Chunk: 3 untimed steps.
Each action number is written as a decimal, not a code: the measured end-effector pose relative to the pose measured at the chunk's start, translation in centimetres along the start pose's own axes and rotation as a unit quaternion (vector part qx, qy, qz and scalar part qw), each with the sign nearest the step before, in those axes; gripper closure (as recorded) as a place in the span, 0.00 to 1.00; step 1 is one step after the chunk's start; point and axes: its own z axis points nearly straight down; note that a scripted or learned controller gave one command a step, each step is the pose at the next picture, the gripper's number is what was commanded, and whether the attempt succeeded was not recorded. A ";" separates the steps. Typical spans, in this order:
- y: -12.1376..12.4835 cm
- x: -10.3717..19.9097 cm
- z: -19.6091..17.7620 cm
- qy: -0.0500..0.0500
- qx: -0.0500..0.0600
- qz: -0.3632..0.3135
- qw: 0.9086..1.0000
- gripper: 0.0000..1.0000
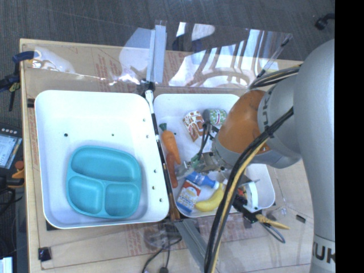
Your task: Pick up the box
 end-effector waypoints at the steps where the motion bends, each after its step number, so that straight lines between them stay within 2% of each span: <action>1: -2.4 0.6 -0.2 -0.004 -0.005 0.007 1.000 0.00; 2: -2.5 1.2 -0.9 0.003 0.001 0.001 1.000 1.00; 3: 3.5 8.2 -9.7 0.007 0.006 0.119 0.993 1.00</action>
